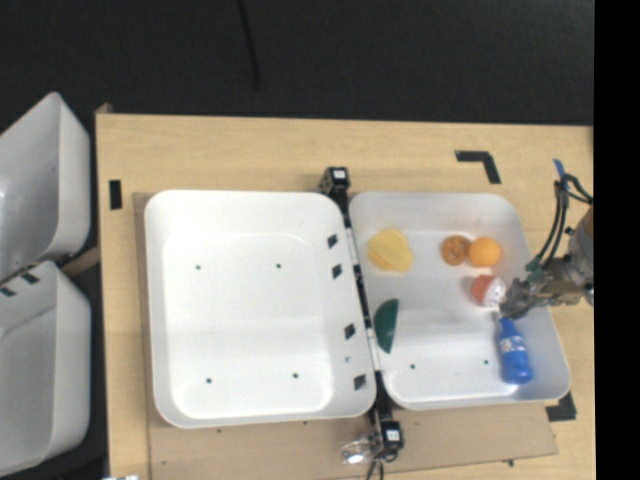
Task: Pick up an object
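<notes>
Here the hand is hanging at the right bin's right side, just above the blue bottle and beside a small red-white piece; whether it is clenched or released I cannot tell. Nothing is showing as lifted, so the pick seems not yet done. An orange ball, a brown ball, a yellow thing and a green thing are lying further left.

fixed overhead camera, slanted down, both bins framed
</notes>
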Tool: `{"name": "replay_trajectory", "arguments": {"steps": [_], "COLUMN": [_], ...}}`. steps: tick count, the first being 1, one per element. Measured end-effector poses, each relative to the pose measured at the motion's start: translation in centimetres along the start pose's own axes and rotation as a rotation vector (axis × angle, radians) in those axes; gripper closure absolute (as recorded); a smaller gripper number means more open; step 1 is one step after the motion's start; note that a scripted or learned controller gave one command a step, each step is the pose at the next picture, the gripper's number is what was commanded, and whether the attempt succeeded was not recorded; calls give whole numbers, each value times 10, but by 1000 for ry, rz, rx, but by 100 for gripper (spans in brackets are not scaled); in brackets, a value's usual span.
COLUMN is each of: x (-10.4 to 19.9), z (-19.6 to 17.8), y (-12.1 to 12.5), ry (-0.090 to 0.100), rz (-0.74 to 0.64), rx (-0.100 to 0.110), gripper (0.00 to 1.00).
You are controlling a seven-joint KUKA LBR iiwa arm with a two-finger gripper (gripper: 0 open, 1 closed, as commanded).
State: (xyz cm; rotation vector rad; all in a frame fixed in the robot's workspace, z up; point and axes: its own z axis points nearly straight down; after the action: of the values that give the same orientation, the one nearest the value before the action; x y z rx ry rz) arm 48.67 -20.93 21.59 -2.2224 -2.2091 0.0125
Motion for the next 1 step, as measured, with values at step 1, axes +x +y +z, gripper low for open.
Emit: {"name": "replay_trajectory", "arguments": {"steps": [1], "x": [42], "z": [-40], "y": [61], "ry": [-2], "rz": [-12], "rx": [-13], "gripper": [100]}}
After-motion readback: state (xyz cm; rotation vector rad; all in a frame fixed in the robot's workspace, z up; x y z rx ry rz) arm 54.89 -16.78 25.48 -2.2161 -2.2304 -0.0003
